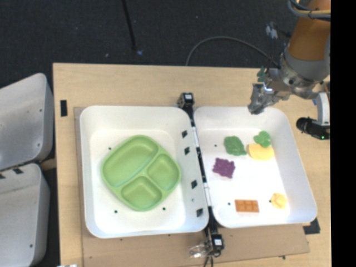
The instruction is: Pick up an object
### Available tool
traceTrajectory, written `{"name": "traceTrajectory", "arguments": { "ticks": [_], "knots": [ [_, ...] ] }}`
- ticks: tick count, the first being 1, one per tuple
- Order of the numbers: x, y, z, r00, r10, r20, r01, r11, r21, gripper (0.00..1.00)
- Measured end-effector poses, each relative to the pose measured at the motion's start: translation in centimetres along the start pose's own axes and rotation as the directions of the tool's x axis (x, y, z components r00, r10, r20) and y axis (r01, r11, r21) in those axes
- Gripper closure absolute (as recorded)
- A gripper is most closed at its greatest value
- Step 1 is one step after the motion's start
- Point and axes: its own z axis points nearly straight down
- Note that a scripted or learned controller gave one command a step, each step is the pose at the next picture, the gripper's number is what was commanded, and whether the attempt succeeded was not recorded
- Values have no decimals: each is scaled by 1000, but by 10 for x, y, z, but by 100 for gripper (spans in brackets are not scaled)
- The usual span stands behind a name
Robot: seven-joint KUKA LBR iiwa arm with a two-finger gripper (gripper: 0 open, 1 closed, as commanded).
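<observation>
The gripper [257, 105] hung over the right bin's [295, 204] rim at about one o'clock; I could not tell how it was set. The toys lay apart below: green [234, 145], yellow [261, 152], purple [223, 167], orange [247, 206]. The left bin [89, 204] held a green tray [140, 173].

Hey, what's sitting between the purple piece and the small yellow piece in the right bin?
In the camera view, the orange waffle-like block lies roughly between the purple piece and the small yellow piece, slightly below their line. Otherwise, bare white bin floor.
</observation>
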Motion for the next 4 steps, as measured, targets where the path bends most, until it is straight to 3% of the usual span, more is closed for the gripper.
{"name": "traceTrajectory", "arguments": {
  "ticks": [2,4],
  "knots": [
    [93,-35,6,1000,-1,-1,1,1000,4,100],
    [200,-49,42,1000,-3,-2,3,1000,5,100]
  ]
}}
